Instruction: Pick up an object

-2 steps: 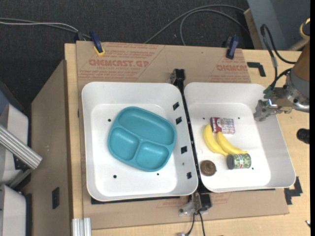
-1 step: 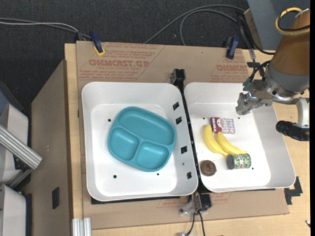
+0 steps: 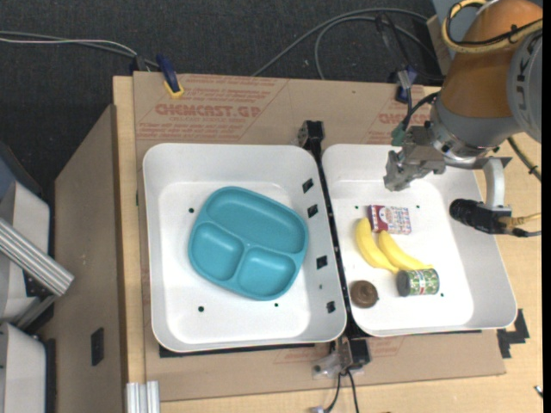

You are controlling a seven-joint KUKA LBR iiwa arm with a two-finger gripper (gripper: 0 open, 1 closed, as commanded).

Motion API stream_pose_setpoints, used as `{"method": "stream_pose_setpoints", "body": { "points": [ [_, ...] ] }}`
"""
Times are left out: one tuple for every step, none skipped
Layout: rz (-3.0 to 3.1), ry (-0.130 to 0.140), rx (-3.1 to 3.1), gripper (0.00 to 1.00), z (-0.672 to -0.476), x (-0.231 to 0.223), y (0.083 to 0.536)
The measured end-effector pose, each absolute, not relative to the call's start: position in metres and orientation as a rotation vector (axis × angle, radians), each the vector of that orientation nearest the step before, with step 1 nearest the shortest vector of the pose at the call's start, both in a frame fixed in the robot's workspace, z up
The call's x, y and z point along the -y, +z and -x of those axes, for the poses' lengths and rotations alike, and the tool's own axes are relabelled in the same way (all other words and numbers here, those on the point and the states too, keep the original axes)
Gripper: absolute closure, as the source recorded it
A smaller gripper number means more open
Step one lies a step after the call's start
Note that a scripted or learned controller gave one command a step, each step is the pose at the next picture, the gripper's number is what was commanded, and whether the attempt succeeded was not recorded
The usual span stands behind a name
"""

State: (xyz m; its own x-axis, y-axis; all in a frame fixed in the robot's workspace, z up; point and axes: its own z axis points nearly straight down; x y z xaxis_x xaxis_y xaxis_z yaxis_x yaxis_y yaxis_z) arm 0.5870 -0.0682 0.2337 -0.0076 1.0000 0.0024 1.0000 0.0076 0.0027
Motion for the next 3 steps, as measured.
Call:
{"method": "stream_pose_setpoints", "body": {
  "points": [
    [-2.213, 0.004, -2.230, 1.00, -0.591, 0.012, 0.242],
    [-2.214, 0.004, -2.228, 1.00, -0.599, -0.038, 0.248],
    [-2.214, 0.005, -2.229, 1.00, -0.609, -0.091, 0.250]
  ]
}}
